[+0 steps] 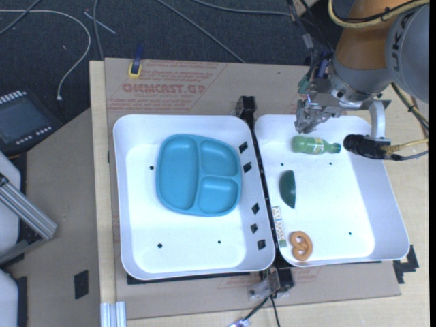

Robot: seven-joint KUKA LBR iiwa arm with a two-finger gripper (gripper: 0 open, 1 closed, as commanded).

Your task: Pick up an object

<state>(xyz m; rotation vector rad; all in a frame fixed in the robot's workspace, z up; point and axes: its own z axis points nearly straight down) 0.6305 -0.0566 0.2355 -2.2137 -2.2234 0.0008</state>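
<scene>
White plastic made up the 2 bins on the bench, and we took the divider between them as our landmark. Left of the divider lay the left bin, and in it sat a blue plate with 3 compartments, flat and close to the divider. Right of the divider lay the right bin, which held 3 loose things.

We saw a green bottle lying on its side toward the far end of that bin, well right of the divider, its cap pointing away from it. A dark green piece rested nearer the divider, about midway along it. A brown pretzel sat at the near end, just right of the divider, beside a narrow printed strip that lay along the divider's edge.

We found the gripper hanging over the far part of the right bin, right of the divider and just beyond the bottle as the camera looked down. Its tips pointed downward, near the bottle's body. We could not tell how wide it stood, and we saw nothing gripped in it. The arm came in from the right, its orange band above the wrist, with a black cable fitting just past the bottle's cap.
</scene>
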